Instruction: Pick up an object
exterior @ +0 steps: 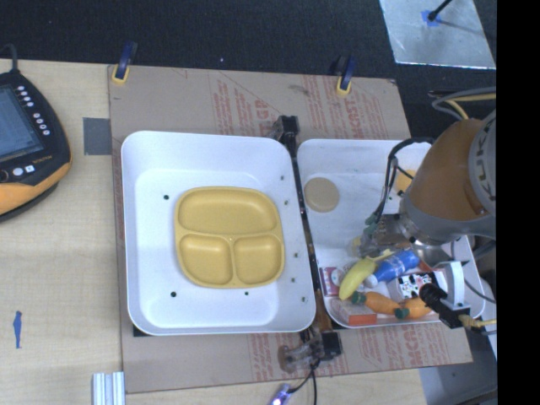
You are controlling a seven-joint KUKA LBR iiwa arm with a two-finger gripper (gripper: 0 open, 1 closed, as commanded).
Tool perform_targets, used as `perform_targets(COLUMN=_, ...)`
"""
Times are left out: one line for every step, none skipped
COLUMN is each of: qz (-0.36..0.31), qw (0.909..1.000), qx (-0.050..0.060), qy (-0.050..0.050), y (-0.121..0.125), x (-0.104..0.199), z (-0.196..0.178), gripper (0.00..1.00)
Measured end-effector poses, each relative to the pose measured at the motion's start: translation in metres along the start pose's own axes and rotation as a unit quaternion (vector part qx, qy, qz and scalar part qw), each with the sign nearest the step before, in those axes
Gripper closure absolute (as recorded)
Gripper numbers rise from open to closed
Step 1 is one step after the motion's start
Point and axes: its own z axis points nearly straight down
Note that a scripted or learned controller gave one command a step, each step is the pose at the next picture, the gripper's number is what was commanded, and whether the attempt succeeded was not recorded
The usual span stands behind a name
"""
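Note:
The right bin [337, 163] holds a pile of small things near its front: a yellow banana [356, 277], an orange carrot [386, 303], a blue item [396, 267] and a red piece [361, 318]. A tan round disc [321, 195] lies apart toward the bin's back left. My arm, with its orange band [447, 171], reaches in from the right and hangs over the pile. The gripper [377, 236] sits low just behind the banana and the blue item, its tip hidden among them.
The left bin [148, 226] carries a yellow three-compartment plate [229, 235]. A black and orange teach pendant [25, 142] lies at the bench's far left. Clamps hold the cardboard at the back edge, and cables run by the bins' front.

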Motion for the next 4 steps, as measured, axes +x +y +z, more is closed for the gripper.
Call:
perform_targets(qz=0.008, qw=1.0000, qx=0.002, qy=0.005, y=0.002, x=-0.033, z=-0.046, gripper=1.00)
perform_targets(qz=0.008, qw=1.0000, qx=0.003, qy=0.005, y=0.002, x=-0.033, z=-0.046, gripper=0.00)
perform_targets(qz=0.008, qw=0.9999, qx=0.003, qy=0.005, y=0.064, x=-0.097, z=-0.038, gripper=0.00)
perform_targets(qz=0.007, qw=1.0000, qx=0.003, qy=0.005, y=0.108, x=-0.104, z=0.022, gripper=0.00)
